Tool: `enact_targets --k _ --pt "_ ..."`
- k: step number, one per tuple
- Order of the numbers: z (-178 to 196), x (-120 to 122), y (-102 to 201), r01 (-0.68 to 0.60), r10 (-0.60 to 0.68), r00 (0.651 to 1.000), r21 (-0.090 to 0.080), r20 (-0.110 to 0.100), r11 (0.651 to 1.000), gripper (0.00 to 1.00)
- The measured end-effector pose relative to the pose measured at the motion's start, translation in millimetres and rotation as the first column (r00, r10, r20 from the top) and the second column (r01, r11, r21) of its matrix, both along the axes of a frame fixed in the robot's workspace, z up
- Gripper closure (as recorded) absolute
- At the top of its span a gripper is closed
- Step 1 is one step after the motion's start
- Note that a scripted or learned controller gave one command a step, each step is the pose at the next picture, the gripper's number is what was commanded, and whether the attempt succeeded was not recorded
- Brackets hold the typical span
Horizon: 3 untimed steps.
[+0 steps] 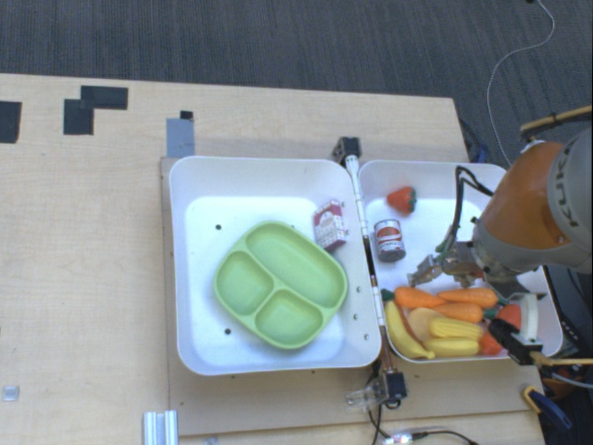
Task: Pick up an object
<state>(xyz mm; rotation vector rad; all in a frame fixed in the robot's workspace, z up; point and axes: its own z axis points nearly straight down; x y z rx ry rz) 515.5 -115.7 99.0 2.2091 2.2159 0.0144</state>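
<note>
Over the right bin: grey arm with an orange band [519, 207] reaches in from the right; much of its body is cut off at the frame edge and covers that bin's right wall.
Gripper: metal two-finger gripper [435, 265] sits low in the shallow white plastic right bin [428, 172]; whether it is parted or closed cannot be told, its tip being small and dark against clutter.
Hold: nothing is visibly clamped.
Nearest things: long orange plastic carrot [422, 298] lies just below the gripper; a second orange carrot [473, 297] lies beside it, partly under the arm.
Pile: smooth yellow plastic banana [400, 330], yellow corn-like pieces [454, 336] and a pale peach slice [422, 321] crowd the near edge of the bin, overlapping so outlines blur.
Small can: dark red cylindrical tin with a pale label [390, 239] stands left of the gripper, apart from it.
Strawberry: glossy red toy strawberry [400, 199] lies near the bin's far side.
Left bin: shallow white plastic left bin [199, 248] holds a pale green three-compartment plate [281, 284], rounded and matte.
Packet: crumpled red-and-white wrapper [329, 224] lies at the plate's far right corner, its print unreadable.
Bench: light wood-grain top [83, 248].
</note>
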Motion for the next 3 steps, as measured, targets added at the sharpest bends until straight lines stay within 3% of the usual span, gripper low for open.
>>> enact_targets --k 1,2,3 --pt "11 2 1 -0.002 0.002 1.000 0.000 0.004 1.000 1.00" --pt "15 81 2 -0.002 0.002 1.000 0.002 -0.011 1.000 1.00" --pt "38 144 -80 -0.001 0.001 1.000 0.000 -0.009 1.000 1.00"
